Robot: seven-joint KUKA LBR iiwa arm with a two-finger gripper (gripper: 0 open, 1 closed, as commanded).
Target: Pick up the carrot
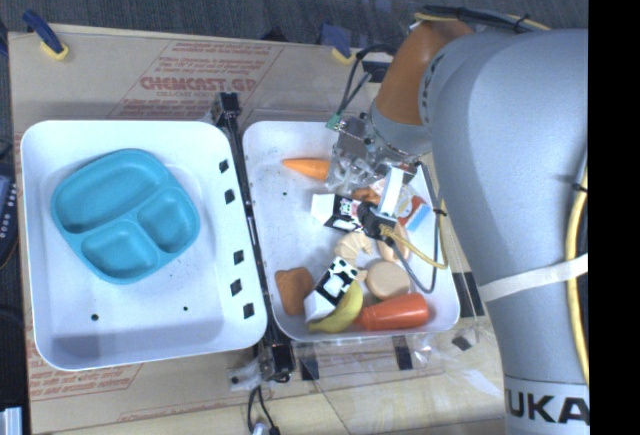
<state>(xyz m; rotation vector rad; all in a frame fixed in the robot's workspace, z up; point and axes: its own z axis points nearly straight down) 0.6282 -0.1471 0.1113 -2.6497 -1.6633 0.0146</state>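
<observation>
- The gripper [358, 168] is seen lowered into the upper part of the right bin [262, 223], below the arm's [500, 173] orange band [405, 78].
- Whether the fingers are spread or pressed together cannot be told, as the metal parts and cables there are cluttered and blurred.
- The carrot [308, 167] is found just to the left of the fingers, lying flat on the bin floor, with its thick end towards the gripper and its tip pointing away to the left.
- Nothing of the carrot is seen between the fingers; whether its thick end touches them cannot be told.
- Just below the fingers a black-and-white tagged item [345, 213] is seen, with a red-and-blue packet [420, 215] beside it to the right.
- Further below, a pale round piece [386, 279], a brown piece [293, 289], a second tagged block [336, 281], a banana [342, 311] and a red-orange sausage-shaped item [395, 313] are crowded at the near end of the bin.
- Well to the left of the fingers, in the left bin [40, 253], a blue divided plate [125, 213] is laid.
- Both bins are borne by a cardboard-covered bench [150, 63].
</observation>
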